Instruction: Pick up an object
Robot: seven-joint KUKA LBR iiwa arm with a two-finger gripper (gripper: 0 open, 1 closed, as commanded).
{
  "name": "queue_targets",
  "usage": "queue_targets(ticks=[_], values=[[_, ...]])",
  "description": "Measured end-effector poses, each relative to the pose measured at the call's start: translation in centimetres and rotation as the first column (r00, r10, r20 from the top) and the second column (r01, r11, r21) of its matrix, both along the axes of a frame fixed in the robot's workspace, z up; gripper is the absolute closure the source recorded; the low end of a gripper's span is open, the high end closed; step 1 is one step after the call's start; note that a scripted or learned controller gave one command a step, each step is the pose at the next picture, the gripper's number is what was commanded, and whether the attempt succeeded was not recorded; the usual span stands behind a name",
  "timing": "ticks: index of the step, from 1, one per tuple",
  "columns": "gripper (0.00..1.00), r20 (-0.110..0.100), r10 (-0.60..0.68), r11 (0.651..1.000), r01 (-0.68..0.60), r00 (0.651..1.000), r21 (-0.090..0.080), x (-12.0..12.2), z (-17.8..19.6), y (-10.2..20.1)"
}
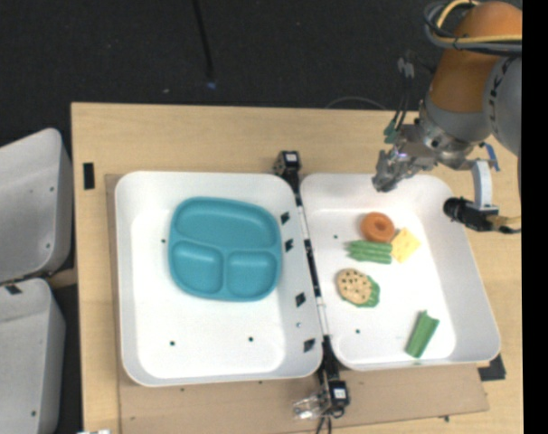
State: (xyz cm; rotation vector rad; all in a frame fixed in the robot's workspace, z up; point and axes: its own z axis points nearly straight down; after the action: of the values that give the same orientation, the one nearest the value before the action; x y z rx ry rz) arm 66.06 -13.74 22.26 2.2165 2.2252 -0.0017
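Observation:
The right bin holds several toy foods: an orange round piece, a yellow wedge, a green bean pod, a cookie on a green leaf and a green stick. My gripper hangs over the bin's far edge, above and apart from the orange piece. Nothing shows between its fingers. Their spread is too small and dark to judge.
The left bin carries a teal divided plate. Black clips join the bins along the centre seam. A black fitting juts over the right bin's right rim. White panels stand left of the bench.

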Motion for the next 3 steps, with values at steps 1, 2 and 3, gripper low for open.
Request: queue_targets(ticks=[1,2,3], values=[[1.0,0.0,0.001,1.0,-0.001,1.0,0.002,-2.0,1.4,4.6],[1.0,0.001,-0.001,1.0,0.001,1.0,0.002,-4.1,2.5,9.3],[1.0,0.0,0.003,1.0,-0.003,1.0,0.004,-6.1,3.1,14.7]])
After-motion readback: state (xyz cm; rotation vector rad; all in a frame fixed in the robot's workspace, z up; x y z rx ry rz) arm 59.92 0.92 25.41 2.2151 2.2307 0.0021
